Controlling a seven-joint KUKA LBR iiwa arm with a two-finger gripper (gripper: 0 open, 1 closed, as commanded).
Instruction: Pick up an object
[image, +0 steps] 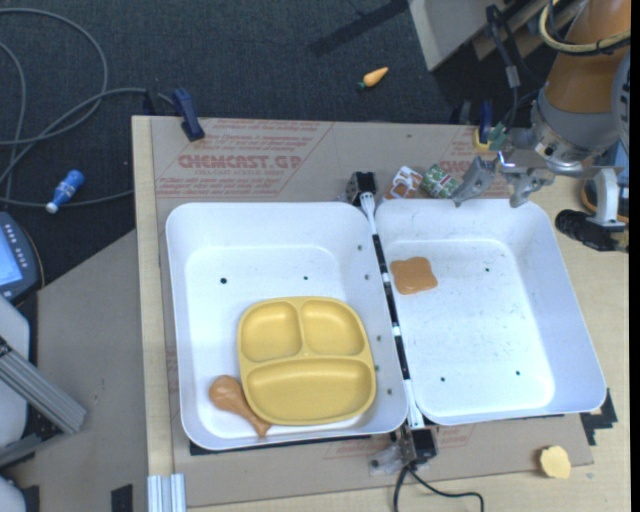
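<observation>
1. A pale wooden worktop (250, 160), printed with red lettering, stands on dark carpet, with grey cables looping across the floor at upper left.
2. Two shallow white bins sit side by side on it: the left bin (200, 250) and the right bin (500, 350), their inner rims touching along a black seam.
3. The left bin carries a yellow divided plate (305, 360), its two small compartments toward the far side and its one large compartment toward the near side, long axis running near to far.
4. An orange drumstick toy (237, 400) lies just beside the plate's near-left corner, fat end to the left, thin end tucked toward the plate's near edge.
5. In the right bin, a small tan food piece (413, 275) rests near the far-left corner, close to the seam; it is roughly square, with no clear long axis.
6. The rest of the right bin's floor lies open around that piece.
7. The end effector (497, 182) hangs over the right bin's far rim, its two grey fingers spread wide with nothing between them, well apart from the tan piece.
8. Off the bins lie a small yellow chunk (554, 461) at the worktop's near-right corner, crumpled wrappers (425, 180) beyond the far rim, and a blue bottle (66, 188) on the floor.
</observation>
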